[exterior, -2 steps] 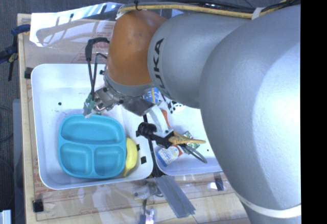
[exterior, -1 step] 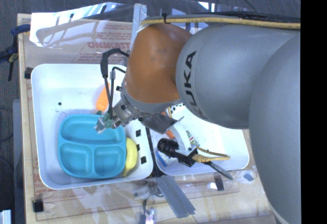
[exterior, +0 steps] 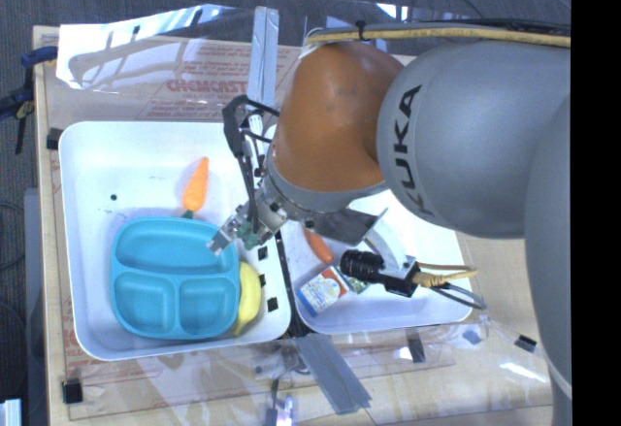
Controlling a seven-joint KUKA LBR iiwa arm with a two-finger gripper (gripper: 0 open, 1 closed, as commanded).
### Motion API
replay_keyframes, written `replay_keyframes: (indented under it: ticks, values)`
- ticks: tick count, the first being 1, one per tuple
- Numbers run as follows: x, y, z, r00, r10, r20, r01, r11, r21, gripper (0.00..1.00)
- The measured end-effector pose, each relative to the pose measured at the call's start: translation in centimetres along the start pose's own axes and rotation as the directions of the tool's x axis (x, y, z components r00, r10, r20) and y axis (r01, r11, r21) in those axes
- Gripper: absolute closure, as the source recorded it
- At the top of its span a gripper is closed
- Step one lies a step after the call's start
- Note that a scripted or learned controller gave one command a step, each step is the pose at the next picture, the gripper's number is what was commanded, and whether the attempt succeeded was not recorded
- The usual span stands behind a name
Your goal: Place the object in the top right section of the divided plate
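Note:
A blue divided plate (exterior: 146, 303) lies in the lower part of the left bin (exterior: 87, 172), with one wide section at the top and two smaller ones below. My gripper (exterior: 236, 235) hangs over the plate's top right corner, just above the rim. An orange carrot (exterior: 197, 183) lies in the left bin above the plate. A yellow banana-like piece (exterior: 249, 295) rests against the plate's right edge. The big grey arm with its orange band hides much of the right bin.
In the right bin (exterior: 388, 317) a small blue, white and orange carton (exterior: 323, 290) lies near the front, and an orange piece (exterior: 317, 245) shows beside the dividing wall. Clear plastic sheeting covers the bench behind the bins.

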State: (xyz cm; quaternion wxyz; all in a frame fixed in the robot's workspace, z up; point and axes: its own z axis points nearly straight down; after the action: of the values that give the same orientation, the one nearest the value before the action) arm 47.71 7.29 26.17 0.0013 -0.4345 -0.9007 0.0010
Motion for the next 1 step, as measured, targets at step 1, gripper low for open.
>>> replay_keyframes:
  ticks: [1]
  values:
    - [2.46, 9.85, -2.66, 0.979, -0.204, 0.004, 0.204, 0.979, -0.005, 1.00]
